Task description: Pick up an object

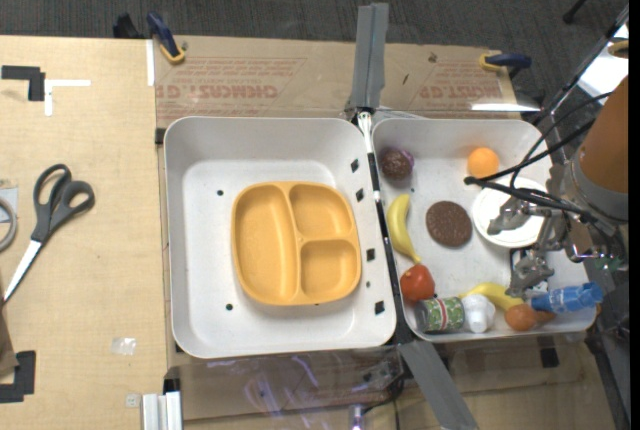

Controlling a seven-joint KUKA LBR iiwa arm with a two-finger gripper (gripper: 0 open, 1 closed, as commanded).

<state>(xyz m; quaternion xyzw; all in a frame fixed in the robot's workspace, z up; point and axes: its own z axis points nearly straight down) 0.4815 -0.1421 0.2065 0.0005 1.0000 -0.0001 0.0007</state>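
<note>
Tray (297, 243): yellow plastic, 3 compartments.

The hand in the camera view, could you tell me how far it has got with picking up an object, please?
Nothing looks picked yet: the banana, brown disc and orange ball all lie in the right bin. The hand sits low over that bin's right side, by the blue bottle. Grasping and lifting remain.

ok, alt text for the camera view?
The gripper hangs low over the right bin, which holds a banana, an orange ball, a brown disc and a can. The left bin holds a yellow divided tray; scissors lie on the bench.
</note>
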